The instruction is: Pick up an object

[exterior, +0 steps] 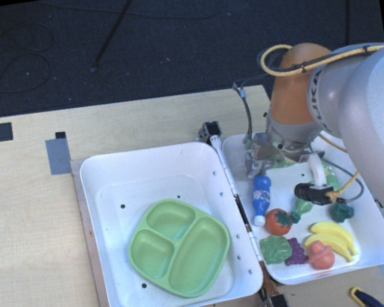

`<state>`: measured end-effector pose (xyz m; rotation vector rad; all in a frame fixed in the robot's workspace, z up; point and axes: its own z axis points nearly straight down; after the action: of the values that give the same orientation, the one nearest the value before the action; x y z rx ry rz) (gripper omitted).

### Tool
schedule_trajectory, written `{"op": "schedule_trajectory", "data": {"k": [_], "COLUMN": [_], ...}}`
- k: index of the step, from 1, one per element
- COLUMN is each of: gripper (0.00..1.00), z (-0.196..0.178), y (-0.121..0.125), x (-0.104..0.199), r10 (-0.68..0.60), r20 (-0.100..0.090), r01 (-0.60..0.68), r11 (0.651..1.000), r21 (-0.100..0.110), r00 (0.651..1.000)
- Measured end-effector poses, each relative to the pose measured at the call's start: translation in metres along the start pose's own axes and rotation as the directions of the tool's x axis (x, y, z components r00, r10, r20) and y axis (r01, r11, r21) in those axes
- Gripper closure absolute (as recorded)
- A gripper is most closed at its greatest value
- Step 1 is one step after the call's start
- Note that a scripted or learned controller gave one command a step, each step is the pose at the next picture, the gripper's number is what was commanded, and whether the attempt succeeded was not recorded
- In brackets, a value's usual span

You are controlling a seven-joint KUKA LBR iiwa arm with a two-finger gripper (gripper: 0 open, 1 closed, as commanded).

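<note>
Overhead slanted view of a pale wooden worktop (26, 248) carrying two shallow white bins. The grey arm with its orange band (298, 100) reaches down into the right-hand white bin (380, 246), its gripper (264, 161) low over the bin's far left corner; whether the gripper is open or closed cannot be made out, and nothing is visibly held. Just below the gripper lies a blue-and-white plastic bottle (261, 197), tilted. Further below sit a red toy tomato (278, 221), a green leafy toy vegetable (276, 249) and purple toy grapes (295, 253). Below and to the right lie a yellow toy banana (335, 236) and a pink toy fruit (322, 256). Well left of the gripper, the left-hand white bin (104, 192) holds a green three-compartment plastic plate (180, 247).
</note>
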<state>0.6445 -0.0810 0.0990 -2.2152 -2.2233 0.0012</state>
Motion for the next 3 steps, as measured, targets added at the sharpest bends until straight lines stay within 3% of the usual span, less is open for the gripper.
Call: {"op": "schedule_trajectory", "data": {"k": [1,2,3], "gripper": [0.0,1.0,0.0], "z": [0.0,-0.01,-0.009], "y": [0.0,0.0,0.0], "x": [0.0,-0.001,-0.001], "r10": [0.0,0.0,0.0], "r20": [0.0,0.0,0.0], "r01": [0.0,0.0,0.0], "r11": [1.0,1.0,1.0], "r21": [0.0,0.002,0.002], "r00": [1.0,1.0,1.0]}}
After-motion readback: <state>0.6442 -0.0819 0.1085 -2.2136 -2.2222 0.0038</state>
